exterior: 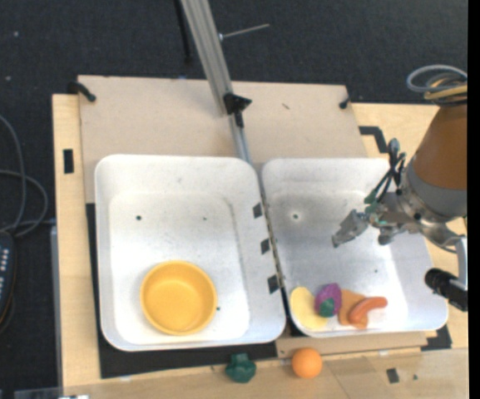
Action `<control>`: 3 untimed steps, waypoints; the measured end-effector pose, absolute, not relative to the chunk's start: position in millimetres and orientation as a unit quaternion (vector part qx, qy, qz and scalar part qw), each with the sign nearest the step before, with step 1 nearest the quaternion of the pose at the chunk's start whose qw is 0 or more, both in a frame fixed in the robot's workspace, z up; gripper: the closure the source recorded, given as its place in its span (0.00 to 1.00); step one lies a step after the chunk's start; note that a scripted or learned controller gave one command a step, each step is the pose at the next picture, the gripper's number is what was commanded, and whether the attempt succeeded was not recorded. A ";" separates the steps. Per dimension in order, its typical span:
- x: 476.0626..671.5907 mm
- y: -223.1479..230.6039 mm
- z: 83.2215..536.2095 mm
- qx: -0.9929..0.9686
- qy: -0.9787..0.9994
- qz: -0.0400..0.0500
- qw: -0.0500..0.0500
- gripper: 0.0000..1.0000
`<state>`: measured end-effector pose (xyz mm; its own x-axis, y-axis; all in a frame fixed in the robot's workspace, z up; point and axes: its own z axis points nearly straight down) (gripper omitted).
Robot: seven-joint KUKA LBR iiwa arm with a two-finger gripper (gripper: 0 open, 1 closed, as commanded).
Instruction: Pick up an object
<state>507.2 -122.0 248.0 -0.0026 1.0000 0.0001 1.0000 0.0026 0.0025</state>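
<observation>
Fingers (pixel 345 229) of the gripper (pixel 363 227) are too small and blurred to tell whether they are spread or closed; nothing shows between them. They point toward nine o'clock above the bare floor of the right bin (pixel 306 191), with the grey arm (pixel 439 173) and its orange band reaching in from three o'clock.

At about six o'clock from the gripper, a small heap of toy food lies against the right bin's near wall. A pale yellow piece (pixel 303 303) sits at its nine o'clock end, a purple piece (pixel 329 294) with a green bit (pixel 326 307) touches it, and an orange wedge (pixel 352 304) with a red-orange sausage shape (pixel 366 307) lies at the three o'clock end.

Over in the left bin (pixel 140 181) sits a round yellow bowl (pixel 178 297), upright, near its six o'clock wall.

Outside the bins, on the bench (pixel 140 106) edge, an orange ball (pixel 306 362) rests just beside a dark green lump (pixel 240 368).
</observation>
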 end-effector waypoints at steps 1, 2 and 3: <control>507.3 -122.0 248.0 0.707 0.707 0.001 0.001 0.00; 503.6 -119.7 185.8 0.707 0.707 -0.002 -0.002 0.00; 511.3 -114.5 131.9 0.708 0.707 -0.001 -0.001 0.00</control>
<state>511.3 -114.5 131.9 0.0011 1.0000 -0.0003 1.0000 -0.0011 -0.0039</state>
